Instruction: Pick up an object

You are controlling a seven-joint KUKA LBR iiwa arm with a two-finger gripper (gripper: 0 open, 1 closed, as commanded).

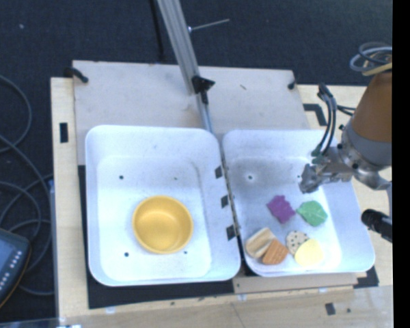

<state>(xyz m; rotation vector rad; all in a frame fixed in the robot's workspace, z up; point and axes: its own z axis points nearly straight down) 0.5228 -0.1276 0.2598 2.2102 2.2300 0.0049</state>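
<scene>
Left bin: a shallow white tray holding a yellow bowl, upright, toward its near side. A metal rail slants down from the top of the view to the gap between the two trays.

Right bin: a cluster of small objects lies in its near half. From left to right: a tan block touching an orange wedge; a purple block set a little farther back; a spotted cream piece just beside a yellow piece; and a green piece near the purple block.

The gripper hangs over the right bin, just behind the green piece and the purple block. Whether its jaws are apart or together cannot be told at this resolution; nothing can be made out between them. The arm, with its orange band, enters from the right.
</scene>
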